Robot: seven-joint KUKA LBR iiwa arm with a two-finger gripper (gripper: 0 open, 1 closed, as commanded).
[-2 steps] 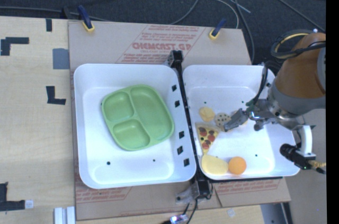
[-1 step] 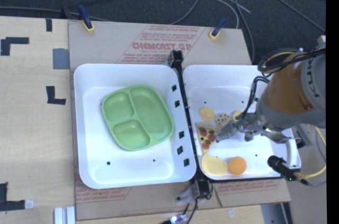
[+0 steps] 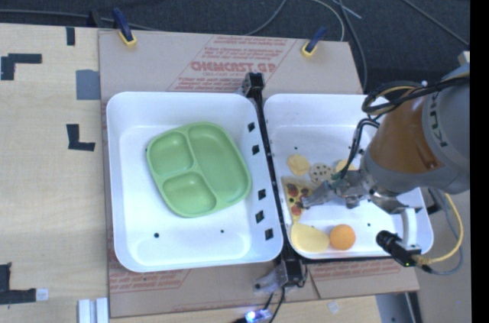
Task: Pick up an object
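Green tray (image 3: pixel 199 169) with three sections lying tilted in left bin (image 3: pixel 126 184), near middle. Right bin (image 3: pixel 306 111) holding small things: pale yellow round piece (image 3: pixel 298 163), spotted piece (image 3: pixel 319 172), red and yellow bits (image 3: pixel 294 195), yellow lump (image 3: pixel 309 238) touching orange ball (image 3: pixel 342 237) near front wall. Gripper (image 3: pixel 319 194) reaching down just beside red bits; can't tell how it is set. Big grey and orange arm (image 3: pixel 416 146) leaning over right bin.

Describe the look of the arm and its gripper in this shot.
The arm is bulky and rounded, grey with a broad orange band above the wrist. Dark and yellow cables loop over its top. Below the band, the gripper is a cluster of grey metal parts. A black fitting with a yellow cable hangs beneath the arm.
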